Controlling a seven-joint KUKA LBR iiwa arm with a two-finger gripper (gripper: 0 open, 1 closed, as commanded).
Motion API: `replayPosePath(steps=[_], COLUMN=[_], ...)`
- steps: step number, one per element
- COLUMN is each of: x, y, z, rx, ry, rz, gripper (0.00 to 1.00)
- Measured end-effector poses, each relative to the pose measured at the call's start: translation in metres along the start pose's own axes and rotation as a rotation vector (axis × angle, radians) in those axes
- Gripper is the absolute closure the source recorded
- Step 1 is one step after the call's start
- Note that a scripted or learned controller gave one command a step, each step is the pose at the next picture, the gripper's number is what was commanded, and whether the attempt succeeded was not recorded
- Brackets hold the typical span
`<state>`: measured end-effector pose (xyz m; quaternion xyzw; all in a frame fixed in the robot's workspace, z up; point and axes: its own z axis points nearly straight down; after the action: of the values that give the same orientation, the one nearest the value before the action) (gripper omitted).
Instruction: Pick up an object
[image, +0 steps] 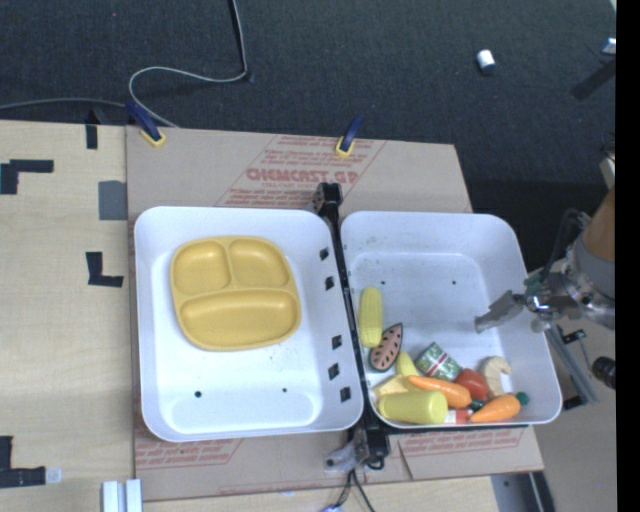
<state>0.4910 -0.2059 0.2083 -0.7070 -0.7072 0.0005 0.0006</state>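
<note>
Two bins side by side on cardboard sheet (290, 175) on table (50, 300). Left bin (150, 330): divided tray (236, 292) in its far half, near half bare. Right bin (440, 235): toys heaped in near corner; corn cob (370, 315) beside divider, watermelon slice (386, 346) just right of it, can (437, 360), carrots (440, 386) and bottle (412, 406) nearer front wall. Gripper (505, 310) over right bin's right side, apart from heap.

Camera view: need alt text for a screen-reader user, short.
A grey robot arm's pincer hangs over the right white bin, above toy food piled in its near corner: a corn cob, carrots and a yellow bottle. The left bin holds a yellow divided plate.
</note>
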Motion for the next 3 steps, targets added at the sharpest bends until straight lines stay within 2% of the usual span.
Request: replayPosePath(steps=[1,2,3], x=[0.054,0.095,0.096], y=[0.019,0.086,0.086], z=[0.123,0.122,0.113], rx=[-0.004,-0.005,-0.003], ry=[0.001,-0.005,-0.004], rz=[-0.002,0.001,0.0], gripper=[0.0,0.0,1.0])
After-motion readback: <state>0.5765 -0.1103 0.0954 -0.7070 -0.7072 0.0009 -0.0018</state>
